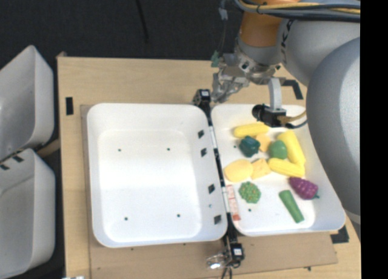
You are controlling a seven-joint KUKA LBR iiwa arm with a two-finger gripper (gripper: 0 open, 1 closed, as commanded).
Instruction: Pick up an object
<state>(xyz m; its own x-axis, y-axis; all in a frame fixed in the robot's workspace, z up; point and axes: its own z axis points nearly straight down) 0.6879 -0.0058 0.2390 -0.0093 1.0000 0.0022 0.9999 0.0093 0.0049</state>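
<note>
Gripper hangs above the back rim where the two bins meet, upper centre of the frame; whether it is apart or together cannot be told, and nothing shows between its tips.

Below and right of it, the right bin holds all the toy food, crowded into its middle and right side: three yellow pieces shaped like corn or banana, two pale yellow lumps, one teal piece, one green pepper-like piece, one broccoli floret, one purple grape bunch and one green stick. The grapes and stick lie close to the right rim; bare floor remains along the bin's left edge and front. The left bin offers wide open floor. The arm crowds the upper right corner.
</note>
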